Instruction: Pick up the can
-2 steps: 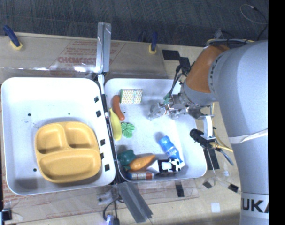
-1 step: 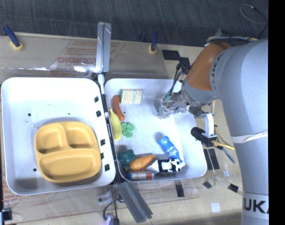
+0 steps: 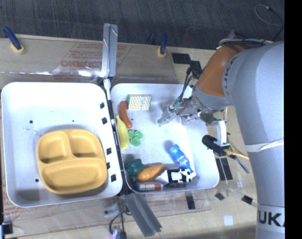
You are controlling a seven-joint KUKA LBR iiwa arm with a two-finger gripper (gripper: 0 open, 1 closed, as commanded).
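Grey arm with orange band enters from the right, wrist over the upper right part of the right-hand white bin [image 3: 203, 133]. Gripper [image 3: 166, 114] sits low over bare bin floor, just right of a small speckled pastel box [image 3: 139, 102]; whether it is apart or together cannot be told, and nothing is seen held in it.

Can: a slim red-and-silver can [image 3: 149, 186] lies on its side against the near wall of the right bin, partly under an orange carrot-shaped toy [image 3: 151, 172]. Well apart from the gripper.

Other contents of the right bin: blue plastic bottle [image 3: 178, 156] lying tilted near the middle; black-and-white cow-patterned toy [image 3: 182, 176] just beside the can's right end; dark green toy [image 3: 132, 167] at the near left corner; yellow banana [image 3: 122, 133] and red sausage-shaped toy [image 3: 124, 113] along the left wall; small green leafy piece [image 3: 136, 138] touching the banana.

Left white bin [image 3: 16, 113]: one yellow divided plastic tray [image 3: 71, 160].

Surface [image 3: 66, 54] under the bins is cardboard-brown, with blue clamps [image 3: 12, 39] at its far edge.
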